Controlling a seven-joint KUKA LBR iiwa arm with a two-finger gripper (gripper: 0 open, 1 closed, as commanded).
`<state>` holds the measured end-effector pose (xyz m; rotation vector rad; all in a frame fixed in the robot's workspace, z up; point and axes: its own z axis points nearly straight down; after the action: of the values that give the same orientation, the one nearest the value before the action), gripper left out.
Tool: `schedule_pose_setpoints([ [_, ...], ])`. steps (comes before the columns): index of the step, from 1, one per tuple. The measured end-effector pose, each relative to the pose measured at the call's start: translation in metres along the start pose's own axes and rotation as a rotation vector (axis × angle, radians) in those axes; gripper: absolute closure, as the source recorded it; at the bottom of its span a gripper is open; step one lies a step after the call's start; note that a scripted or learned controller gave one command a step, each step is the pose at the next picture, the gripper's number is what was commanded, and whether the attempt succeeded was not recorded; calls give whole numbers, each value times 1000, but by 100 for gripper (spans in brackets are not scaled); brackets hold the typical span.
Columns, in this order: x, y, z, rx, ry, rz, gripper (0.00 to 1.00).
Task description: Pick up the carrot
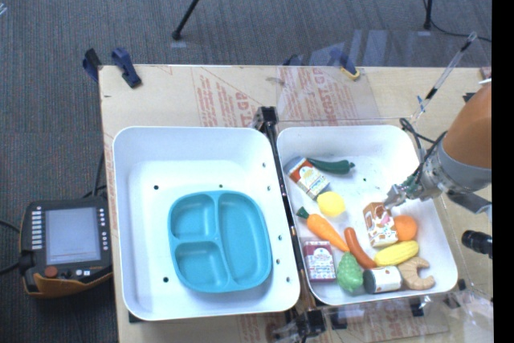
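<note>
Dark grey carpet surrounded the bench [201,88], whose cardboard-covered top bore red printing, and tripod legs crossed the floor behind it. At the far left, beside the bench, a handheld control pendant [68,245] with a pale screen lay on the carpet. On the bench, the left bin [136,149] held a blue divided plate [218,241] with three compartments, lying flat near the bin's middle. Black clamps joined the two bins at the top of their shared edge. The right bin [377,136] was crowded. Near its upper left lay a small red-and-white carton [307,175] with a dark green pepper [331,165] just behind it and a yellow lemon [331,204] just below. The carrot [324,230], orange with a green top pointing to the upper left, lay slanted near the bin's left wall, below the lemon, untouched by the arm. Just right of it lay a red sausage [358,247], and below it a small red packet [320,261] and a green vegetable [349,273]. Farther right sat a small box with a picture on it [380,226], an orange fruit [405,227], a yellow corn cob [397,254], a can on its side [383,279] and a tan biscuit-shaped piece [418,277]. The gripper [399,195] hung just above the pictured box, well apart from the carrot, and whether its pincer stood open or closed could not be told. The grey arm with its orange band [474,132] came in from the right edge.
</note>
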<state>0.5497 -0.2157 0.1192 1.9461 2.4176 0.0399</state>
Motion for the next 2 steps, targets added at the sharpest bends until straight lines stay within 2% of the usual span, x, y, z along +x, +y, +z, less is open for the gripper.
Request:
schedule_pose_setpoints([
  [1, 0, 0, 0, 1, -1, -1, 0],
  [2, 13, -52, 17, 16, 2, -77, 0],
])
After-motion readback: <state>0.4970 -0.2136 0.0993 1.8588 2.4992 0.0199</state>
